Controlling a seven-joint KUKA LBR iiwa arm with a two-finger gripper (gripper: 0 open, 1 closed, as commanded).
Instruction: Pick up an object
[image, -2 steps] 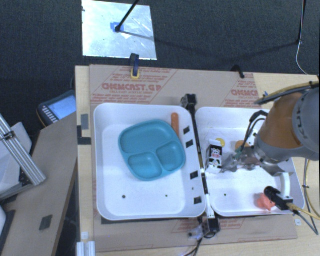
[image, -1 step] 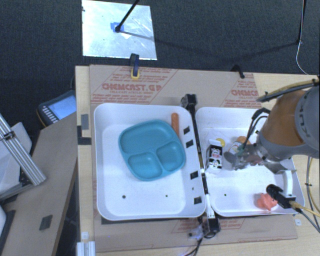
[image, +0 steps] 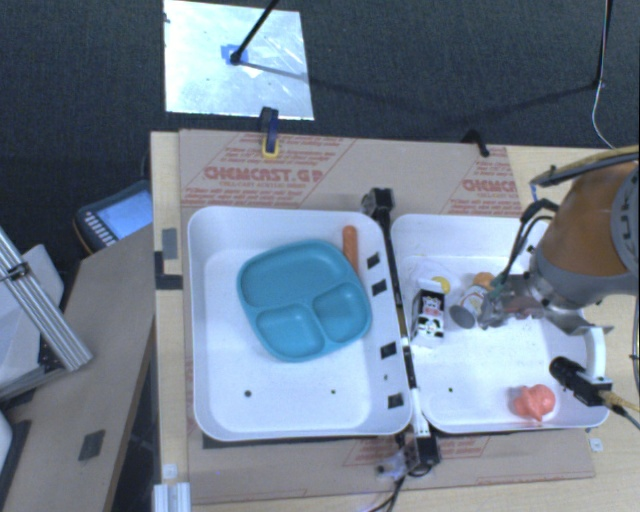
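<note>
Your gripper sat low over the small grey cylindrical object; whether it held anything could not be told. Best practice: centre over it before lifting.

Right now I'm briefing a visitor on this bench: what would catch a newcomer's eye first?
The big blue divided plate in the left bin, a thin orange stick at its upper edge. Next, the arm's pincer low in the right bin, beside a small black-and-white carton, with a pink lump near the front corner.
</note>
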